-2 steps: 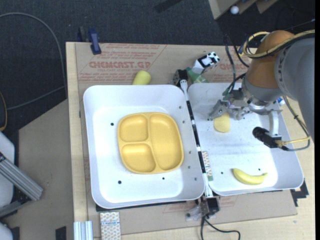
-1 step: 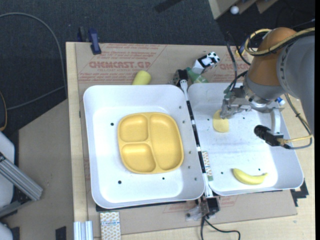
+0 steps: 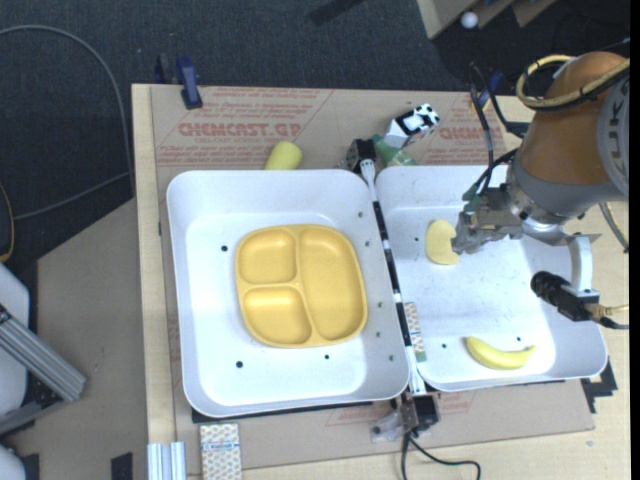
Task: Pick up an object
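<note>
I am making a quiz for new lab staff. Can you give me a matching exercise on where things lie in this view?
Things:
1. yellow three-compartment plastic plate
2. yellow banana
3. pale yellow rounded piece
4. yellow cylinder-shaped object

Places:
A. on the cardboard behind the bins
B. right bin, near front edge
C. left bin, middle
D. right bin, beside the gripper

Pairs: 1-C, 2-B, 3-D, 4-A

Partly hidden end effector, arm cut off at right

The end effector [image 3: 468, 236] covers the pale yellow object's [image 3: 438, 243] right side; its fingers are too small to make out.
</note>
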Robot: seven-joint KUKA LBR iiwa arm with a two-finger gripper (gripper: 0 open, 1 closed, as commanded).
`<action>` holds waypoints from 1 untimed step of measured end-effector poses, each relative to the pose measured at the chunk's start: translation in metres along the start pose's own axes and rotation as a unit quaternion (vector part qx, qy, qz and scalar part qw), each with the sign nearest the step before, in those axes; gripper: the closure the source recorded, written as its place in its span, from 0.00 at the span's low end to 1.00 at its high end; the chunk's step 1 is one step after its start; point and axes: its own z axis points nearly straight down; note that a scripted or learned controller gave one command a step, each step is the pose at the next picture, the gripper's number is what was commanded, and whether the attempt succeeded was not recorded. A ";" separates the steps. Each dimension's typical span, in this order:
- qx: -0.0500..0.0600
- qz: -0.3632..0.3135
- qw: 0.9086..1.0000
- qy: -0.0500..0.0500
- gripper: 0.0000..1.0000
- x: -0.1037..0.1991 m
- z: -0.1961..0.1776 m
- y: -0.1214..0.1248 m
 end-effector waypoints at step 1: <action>0.001 0.000 1.000 0.000 0.00 0.000 0.001 -0.001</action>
